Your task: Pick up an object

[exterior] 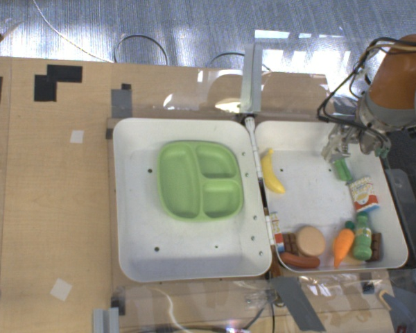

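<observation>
Camera view: 2 white bins. Left bin (pixel 132 255) has 1 green divided plate (pixel 198 180). Right bin (pixel 305 186): 1 banana (pixel 271 173), 1 carrot (pixel 342 245), 1 sausage (pixel 299 261). Gripper (pixel 347 146) at 2 o'clock, fingers pinching 1 green object (pixel 342 169), long axis roughly 12-to-5.

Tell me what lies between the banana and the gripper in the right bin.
In the camera view, only bare white bin floor lies between the banana and the gripper; a small green item sits just under the gripper.
</observation>
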Motion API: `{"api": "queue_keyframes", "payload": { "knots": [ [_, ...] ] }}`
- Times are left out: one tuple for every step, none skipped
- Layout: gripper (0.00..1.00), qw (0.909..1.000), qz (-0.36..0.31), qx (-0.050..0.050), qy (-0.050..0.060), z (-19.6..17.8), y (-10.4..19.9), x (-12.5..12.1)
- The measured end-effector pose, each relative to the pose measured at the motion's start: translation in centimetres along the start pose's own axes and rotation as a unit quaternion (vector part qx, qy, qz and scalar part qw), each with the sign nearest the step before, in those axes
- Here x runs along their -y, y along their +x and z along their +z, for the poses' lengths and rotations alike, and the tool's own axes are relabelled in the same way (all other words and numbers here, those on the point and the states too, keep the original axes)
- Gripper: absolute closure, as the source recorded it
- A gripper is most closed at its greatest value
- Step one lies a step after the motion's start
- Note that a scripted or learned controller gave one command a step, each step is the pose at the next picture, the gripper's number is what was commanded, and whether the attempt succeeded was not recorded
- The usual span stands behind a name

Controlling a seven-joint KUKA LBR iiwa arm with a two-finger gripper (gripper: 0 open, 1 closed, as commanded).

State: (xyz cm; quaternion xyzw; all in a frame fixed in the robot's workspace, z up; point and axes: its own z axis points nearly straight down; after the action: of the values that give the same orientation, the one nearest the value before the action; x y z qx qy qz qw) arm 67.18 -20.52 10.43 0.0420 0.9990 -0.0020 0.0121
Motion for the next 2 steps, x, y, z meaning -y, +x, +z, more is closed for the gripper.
{"api": "queue_keyframes", "payload": {
  "knots": [
    [0.0, 1.0, 0.0, -0.005, -0.001, 0.2, 0.2, 0.0],
    [0.0, 0.9999, 0.008, -0.007, -0.001, 1.6, 0.8, 0.0]
  ]
}}
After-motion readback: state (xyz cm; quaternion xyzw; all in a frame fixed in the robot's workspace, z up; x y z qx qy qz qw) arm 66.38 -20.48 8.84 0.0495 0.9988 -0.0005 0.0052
